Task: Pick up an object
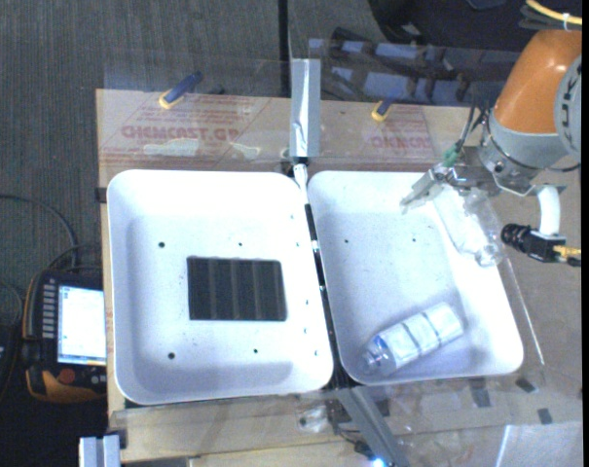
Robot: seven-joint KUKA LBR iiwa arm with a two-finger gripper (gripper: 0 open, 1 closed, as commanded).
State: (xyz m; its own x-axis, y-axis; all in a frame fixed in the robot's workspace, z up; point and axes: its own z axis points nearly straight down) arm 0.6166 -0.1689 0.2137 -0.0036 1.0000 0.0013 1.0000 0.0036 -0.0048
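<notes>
Above the right-hand shallow white plastic bin (489, 353), the grey KUKA arm with its orange band (539, 76) is reaching in from three o'clock, its two-finger gripper (448, 185) hanging over the bin's far corner at about one o'clock. Whether the gripper is spread or pressed together cannot be told from this slant; a pale, glassy shape just below the wrist is too faint to identify, and nothing is visibly being held.

Lying on its side near the bin's six o'clock wall is a clear plastic bottle with a white label (416, 337), its narrower neck end pointing toward seven o'clock and its base toward two o'clock. It is resting well apart from the gripper, close to the near wall but with open floor beside its upper flank.

Judging by its look, the bottle is probably light and thin-walled, likely to dent under a hard squeeze, and smooth enough to roll or slip sideways when nudged. The labelled mid-body seems the best place to take hold, fingers closing across its width rather than along its length, since the paper should be offering more grip than bare plastic.

Sitting flat in the middle of the left-hand white bin (128, 261) is a dark rectangular ribbed panel (237, 289), a low target with little edge to seize.
</notes>
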